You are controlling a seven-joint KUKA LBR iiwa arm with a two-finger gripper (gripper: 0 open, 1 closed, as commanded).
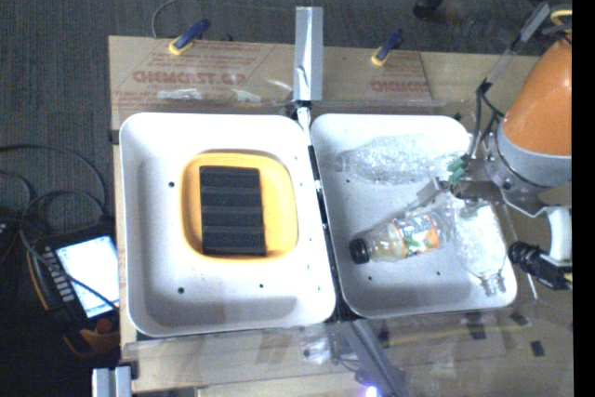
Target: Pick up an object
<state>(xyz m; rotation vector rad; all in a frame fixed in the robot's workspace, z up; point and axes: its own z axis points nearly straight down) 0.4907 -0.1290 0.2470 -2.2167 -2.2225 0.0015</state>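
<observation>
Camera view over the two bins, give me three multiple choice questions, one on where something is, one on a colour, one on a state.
1. Where does the yellow tray with the black insert lie?
A. left bin
B. right bin
C. on the floor

2. What colour is the cap on the labelled bottle?
A. white
B. black
C. blue

3. How is the labelled bottle placed?
A. upright
B. lying on its side
C. hanging off the rim

Answers: 1 A, the tray sits in the left bin. 2 B, the cap end looks black. 3 B, it lies flat in the right bin.
</observation>
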